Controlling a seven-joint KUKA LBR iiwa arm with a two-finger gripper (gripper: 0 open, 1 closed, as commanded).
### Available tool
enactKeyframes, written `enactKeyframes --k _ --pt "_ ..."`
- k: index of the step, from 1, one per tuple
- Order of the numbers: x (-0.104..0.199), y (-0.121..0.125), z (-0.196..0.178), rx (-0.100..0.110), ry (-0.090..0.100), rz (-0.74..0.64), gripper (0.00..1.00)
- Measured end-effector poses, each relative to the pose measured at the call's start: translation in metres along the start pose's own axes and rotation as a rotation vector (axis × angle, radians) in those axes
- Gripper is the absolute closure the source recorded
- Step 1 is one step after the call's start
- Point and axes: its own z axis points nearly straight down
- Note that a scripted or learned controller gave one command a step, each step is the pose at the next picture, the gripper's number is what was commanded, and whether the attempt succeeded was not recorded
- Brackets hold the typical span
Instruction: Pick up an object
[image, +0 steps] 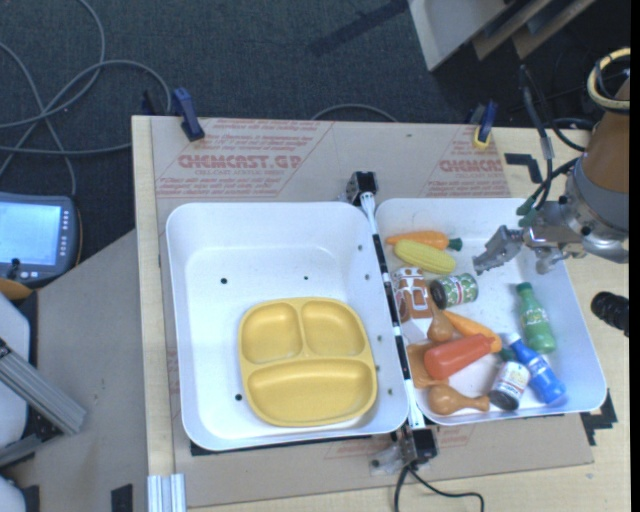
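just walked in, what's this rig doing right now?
The KUKA arm reaches in from the right, with its gripper hovering over the right bin, near the toy corn and the small can. Nothing sits between the jaws, so no pick yet. The toys are still piled in that bin: a green bottle, a blue bottle, a red bottle. The left bin holds a yellow divided plate.

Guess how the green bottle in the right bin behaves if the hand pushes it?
The green bottle lies on its side, round-bodied, so it probably rolls sideways instead of sliding. It looks like smooth plastic, likely light and slippery. The blue bottle sits just below it, so a push may knock that too.
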Motion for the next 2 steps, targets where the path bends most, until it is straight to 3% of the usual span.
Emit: enactKeyframes --k 1,2 --pt "-0.055 -0.058 0.136 0.015 0.003 0.008 0.0" --pt "-0.049 -0.05 0.18 -0.01 -0.005 0.001 0.0"
